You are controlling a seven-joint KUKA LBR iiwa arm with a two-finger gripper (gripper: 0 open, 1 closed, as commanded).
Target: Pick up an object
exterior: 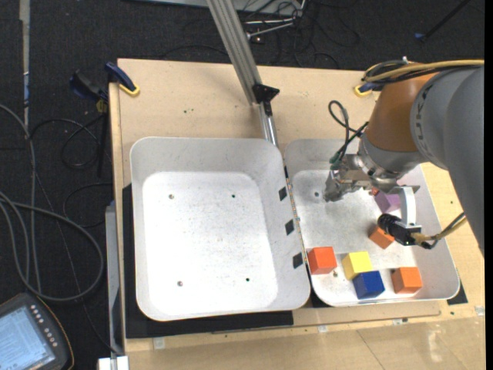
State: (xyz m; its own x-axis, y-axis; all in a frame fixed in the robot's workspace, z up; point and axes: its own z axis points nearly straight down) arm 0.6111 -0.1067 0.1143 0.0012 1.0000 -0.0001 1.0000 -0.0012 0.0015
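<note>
Dark floor strewn with black cables surrounds a pale wooden table [200, 91] that carries two shallow white plastic bins side by side. One, the left bin [146, 206], has nothing but specks on its floor. Its neighbour, the right bin [323, 164], holds the objects, gathered toward its near and right parts. Four small cubes lie along the near edge: an orange cube [322, 259], a yellow cube [357, 264] touching a blue cube [369, 284], and a second orange cube [406, 280] just beside the blue one. A smaller orange piece [380, 238] and a purple piece [391, 202] lie farther back, partly hidden by the arm. The grey arm with its orange band reaches in from the right, and its pincer [333, 191] hangs over the bare middle of the right bin; whether it is wide or narrow cannot be told. The cubes look light, stiff and smooth-sided, probably easiest to take across two opposite flat faces; the lone orange cube at the left offers the clearest approach.
</note>
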